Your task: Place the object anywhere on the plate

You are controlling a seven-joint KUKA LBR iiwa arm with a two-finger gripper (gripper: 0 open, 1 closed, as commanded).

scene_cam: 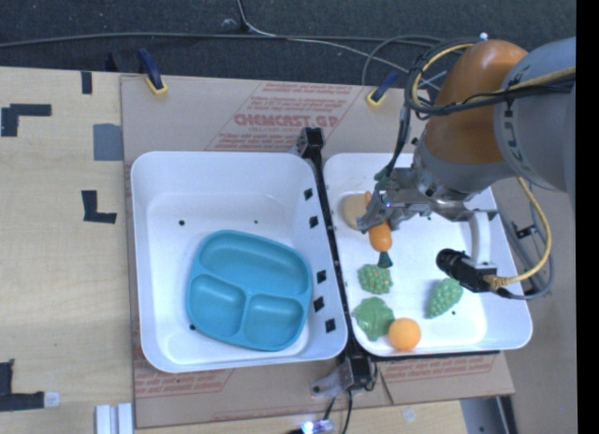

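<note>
A blue three-compartment plate [249, 290] lies in the left white bin [154, 189]. My gripper [379, 224] is over the upper left part of the right bin [505, 329]. It is shut on a small orange toy vegetable [380, 237], whose dark green tip [385, 259] points down towards the bin floor. The plate sits well to the left of the gripper, across the wall between the bins.
In the right bin are a green broccoli-like piece [375, 279], a second green piece [373, 316], an orange ball [404, 333], a green grape bunch [445, 296] and a beige item [353, 209] beside the gripper. A black divider [323, 236] runs between the bins.
</note>
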